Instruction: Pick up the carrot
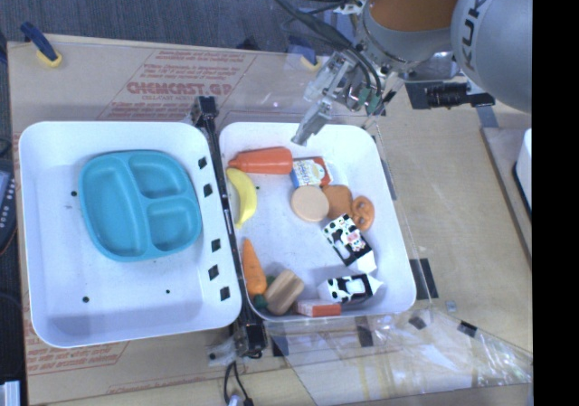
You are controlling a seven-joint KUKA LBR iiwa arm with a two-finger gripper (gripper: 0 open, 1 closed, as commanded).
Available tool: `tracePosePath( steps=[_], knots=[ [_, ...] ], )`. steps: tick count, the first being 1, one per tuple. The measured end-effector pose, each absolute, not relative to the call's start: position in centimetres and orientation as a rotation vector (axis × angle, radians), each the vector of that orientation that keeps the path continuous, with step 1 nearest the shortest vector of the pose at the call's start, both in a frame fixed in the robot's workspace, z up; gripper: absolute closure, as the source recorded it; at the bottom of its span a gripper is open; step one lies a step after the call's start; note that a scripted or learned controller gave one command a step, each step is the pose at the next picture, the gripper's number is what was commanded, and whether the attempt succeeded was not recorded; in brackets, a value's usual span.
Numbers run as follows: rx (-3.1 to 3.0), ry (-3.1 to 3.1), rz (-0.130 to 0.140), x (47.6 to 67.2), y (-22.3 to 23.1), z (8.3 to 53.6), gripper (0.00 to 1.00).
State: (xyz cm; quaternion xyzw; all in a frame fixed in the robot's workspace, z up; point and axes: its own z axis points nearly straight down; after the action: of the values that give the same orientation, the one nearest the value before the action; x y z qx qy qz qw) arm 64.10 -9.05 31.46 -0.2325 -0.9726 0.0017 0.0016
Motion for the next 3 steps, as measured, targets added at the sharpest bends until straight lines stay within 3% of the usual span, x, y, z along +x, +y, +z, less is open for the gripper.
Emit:
tracePosePath(
  steps=[1, 2, 3],
  knots=[
    [-0.517, -3.096, 0.004, 64.6, -5.8, 31.3, 0.00],
    [-0.123, -3.148, 0.007, 64.4, -6.1, 37.9, 0.00],
    [-0.116, -3.153, 0.013, 64.6, -6.0, 39.1, 1.00]
  ],
)
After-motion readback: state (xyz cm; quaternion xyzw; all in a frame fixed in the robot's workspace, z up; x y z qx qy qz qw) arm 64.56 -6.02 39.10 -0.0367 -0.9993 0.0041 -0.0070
